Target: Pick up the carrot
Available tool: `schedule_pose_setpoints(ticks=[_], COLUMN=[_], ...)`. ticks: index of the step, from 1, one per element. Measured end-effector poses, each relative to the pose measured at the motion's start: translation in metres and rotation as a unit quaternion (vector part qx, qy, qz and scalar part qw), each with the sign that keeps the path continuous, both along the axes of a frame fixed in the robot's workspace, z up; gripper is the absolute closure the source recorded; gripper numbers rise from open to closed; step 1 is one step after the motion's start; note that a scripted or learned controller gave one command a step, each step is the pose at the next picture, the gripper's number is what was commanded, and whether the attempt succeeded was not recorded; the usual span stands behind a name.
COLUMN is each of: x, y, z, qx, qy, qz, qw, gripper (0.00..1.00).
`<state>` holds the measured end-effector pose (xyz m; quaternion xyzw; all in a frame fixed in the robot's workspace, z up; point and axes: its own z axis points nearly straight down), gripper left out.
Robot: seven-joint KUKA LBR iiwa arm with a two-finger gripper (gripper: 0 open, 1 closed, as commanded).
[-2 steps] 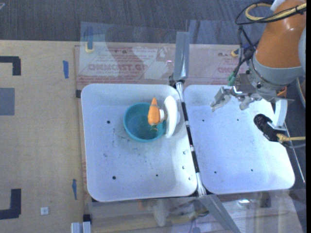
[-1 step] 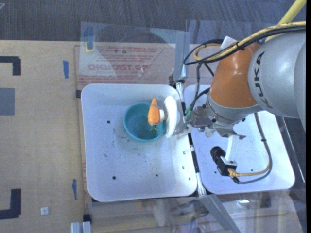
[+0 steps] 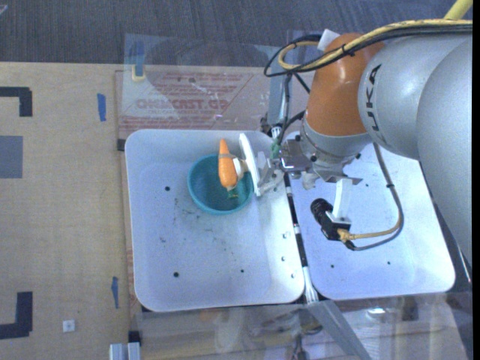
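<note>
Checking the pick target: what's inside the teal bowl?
The carrot lies in the teal bowl, its top leaning over the far rim. The bowl floor beneath it is covered.

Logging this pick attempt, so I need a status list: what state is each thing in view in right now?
carrot: in the teal bowl, leaning on its rim, green end down, not lifted.
teal bowl: upright in the left bin, holding the carrot.
left bin: flat on the bench, holds the bowl.
right bin: flat on the bench, under the arm.
gripper: over the left bin's right side, white fingers just beside the carrot.
</note>
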<state>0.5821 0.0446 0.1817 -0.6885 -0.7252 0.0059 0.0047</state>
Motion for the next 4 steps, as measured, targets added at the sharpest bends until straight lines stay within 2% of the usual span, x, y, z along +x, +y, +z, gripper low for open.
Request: schedule_pose_setpoints(ticks=[1,2,3,4], x=[0.02,0.036,0.03,0.011], y=[0.015,0.012,-0.043,0.023], z=[-0.033,-0.045,0.022,-0.023], qx=[-0.005,-0.0116,0.0012,-0.0042], qy=[-0.011,-0.014,-0.008,-0.01], qz=[0.077,0.126,0.087,0.003], qw=[0.997,0.9919,0.9962,0.9999], gripper=[0.0,0.0,0.0,0.0])
